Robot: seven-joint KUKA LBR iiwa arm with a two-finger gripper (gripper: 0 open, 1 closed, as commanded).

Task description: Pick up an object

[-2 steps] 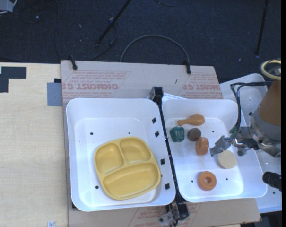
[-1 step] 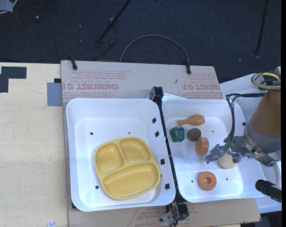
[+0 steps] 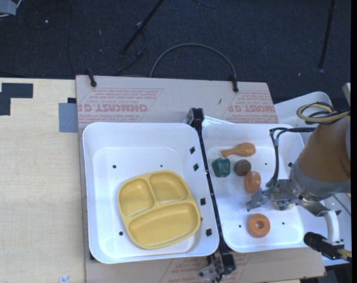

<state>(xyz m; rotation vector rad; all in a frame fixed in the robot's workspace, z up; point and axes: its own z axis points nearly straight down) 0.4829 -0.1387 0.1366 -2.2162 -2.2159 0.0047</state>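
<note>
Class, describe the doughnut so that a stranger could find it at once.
Look in the right bin, at the edge nearest the camera. The doughnut lies there alone, just below the gripper. It is the one orange ring with a hole in it.

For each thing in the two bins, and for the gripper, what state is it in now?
Yellow divided plate: lying flat in left bin, compartments bare.
Drumstick toy: lying in right bin.
Green toy: lying beside brown ball.
Orange toy: lying free.
Donut: lying flat.
Gripper: low in right bin, holding nothing.
</note>
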